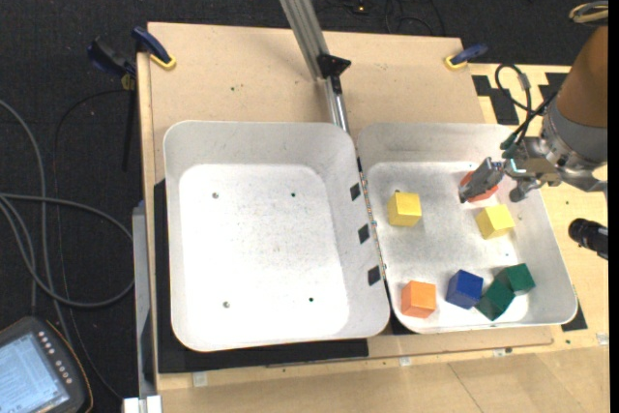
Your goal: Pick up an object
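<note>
The gripper (pixel 490 181) hangs over the right bin (pixel 551 247) near a red block (pixel 480 185) and 2 yellow blocks (pixel 405 208), likely positioned for a grab, though its grip state can't be judged.

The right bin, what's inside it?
The right bin holds two yellow blocks, an orange block, a blue block and two green blocks. The gripper covers something red I can't identify.

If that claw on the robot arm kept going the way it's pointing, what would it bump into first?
Probably the red object right at the gripper tip, or the right bin floor under it. Depth is hard to judge from above.
</note>
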Action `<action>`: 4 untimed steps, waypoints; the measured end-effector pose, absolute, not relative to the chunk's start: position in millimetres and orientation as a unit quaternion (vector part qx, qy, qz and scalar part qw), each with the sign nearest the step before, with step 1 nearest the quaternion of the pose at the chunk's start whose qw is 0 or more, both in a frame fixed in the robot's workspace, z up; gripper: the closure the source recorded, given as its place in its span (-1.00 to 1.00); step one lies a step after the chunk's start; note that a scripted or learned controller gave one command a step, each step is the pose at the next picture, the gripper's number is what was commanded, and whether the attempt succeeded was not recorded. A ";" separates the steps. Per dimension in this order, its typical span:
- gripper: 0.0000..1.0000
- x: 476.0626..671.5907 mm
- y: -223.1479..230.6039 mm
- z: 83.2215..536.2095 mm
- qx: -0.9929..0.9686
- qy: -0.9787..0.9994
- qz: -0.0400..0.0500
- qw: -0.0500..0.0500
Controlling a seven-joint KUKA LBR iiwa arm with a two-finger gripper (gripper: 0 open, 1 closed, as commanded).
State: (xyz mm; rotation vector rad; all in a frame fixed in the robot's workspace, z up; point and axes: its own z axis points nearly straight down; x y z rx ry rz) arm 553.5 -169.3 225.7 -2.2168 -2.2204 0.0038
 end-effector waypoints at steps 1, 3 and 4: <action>-1.00 554.4 -169.6 227.9 -0.707 -0.707 0.000 0.000; -1.00 562.3 -175.2 119.3 -0.707 -0.707 -0.001 -0.001; -1.00 562.4 -174.7 94.1 -0.707 -0.707 0.001 0.001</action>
